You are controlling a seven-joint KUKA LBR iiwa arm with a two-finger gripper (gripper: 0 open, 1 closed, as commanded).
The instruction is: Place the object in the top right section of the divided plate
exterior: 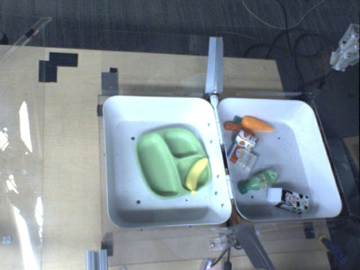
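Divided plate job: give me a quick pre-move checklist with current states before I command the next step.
1. Green divided plate sits flat in the left bin: ok.
2. Top right section free of objects: ok.
3. Banana is in the lower right section, not the target: not ok.
4. Carrot, carton and green bottle lie in the right bin: ok.
5. Which object is meant: cannot tell.

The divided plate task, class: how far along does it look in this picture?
Done: a banana already lies in the lower right section of the green divided plate, not the target. In hand: nothing visibly. Left: the top right section holds nothing, and the carrot, green bottle and cartons wait in the right bin.
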